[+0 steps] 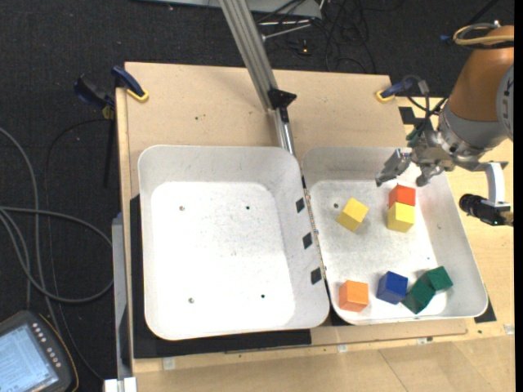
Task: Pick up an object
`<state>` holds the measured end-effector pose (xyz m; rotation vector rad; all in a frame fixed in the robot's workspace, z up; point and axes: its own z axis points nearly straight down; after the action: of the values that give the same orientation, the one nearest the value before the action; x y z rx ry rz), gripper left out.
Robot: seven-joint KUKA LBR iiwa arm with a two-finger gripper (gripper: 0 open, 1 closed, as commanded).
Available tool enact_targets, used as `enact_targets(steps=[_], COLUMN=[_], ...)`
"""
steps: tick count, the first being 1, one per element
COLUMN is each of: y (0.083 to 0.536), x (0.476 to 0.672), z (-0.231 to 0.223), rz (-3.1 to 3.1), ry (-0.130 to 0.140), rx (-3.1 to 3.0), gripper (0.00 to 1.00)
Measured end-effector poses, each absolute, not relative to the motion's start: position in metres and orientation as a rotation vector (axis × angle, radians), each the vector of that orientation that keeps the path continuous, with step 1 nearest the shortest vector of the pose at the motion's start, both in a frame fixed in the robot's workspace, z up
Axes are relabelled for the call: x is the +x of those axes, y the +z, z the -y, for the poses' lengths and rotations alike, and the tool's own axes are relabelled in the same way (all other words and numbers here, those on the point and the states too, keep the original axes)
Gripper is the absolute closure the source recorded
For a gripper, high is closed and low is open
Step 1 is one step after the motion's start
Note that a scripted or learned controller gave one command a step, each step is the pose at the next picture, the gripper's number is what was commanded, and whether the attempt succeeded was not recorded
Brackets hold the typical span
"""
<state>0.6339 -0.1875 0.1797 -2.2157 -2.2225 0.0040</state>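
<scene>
**Blocks in the right bin, claw up near the top**

Over the right bin (458,243), near its far edge: the gripper (411,167), hanging from the grey arm (482,96) with the orange band. Fingers (391,168) spread apart, nothing between them. Just below the claw: a red block (402,195), touching a yellow block (400,217) right under it. A little to the left, on its own: another yellow block (353,215), turned at a slant. Down near the front edge, in a row: an orange block (353,295), then a blue block (392,287), then two green blocks (428,288) pressed together. Beside all this, on the left: the other white bin (163,170). Under both bins: a wooden bench (204,104).
</scene>
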Motion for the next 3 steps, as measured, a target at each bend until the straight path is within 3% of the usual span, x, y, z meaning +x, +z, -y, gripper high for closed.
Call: enact_targets(steps=[1,2,3], y=[0.1298,0.1219,0.1307], x=[0.6408,0.6456,0.6462], z=[0.1797,0.1813,0.1816], rz=[2.227,2.237,2.242], ry=[0.001,-0.013,-0.014], rx=[-2.218,-2.231,-2.232], gripper=[0.0,0.0,1.0])
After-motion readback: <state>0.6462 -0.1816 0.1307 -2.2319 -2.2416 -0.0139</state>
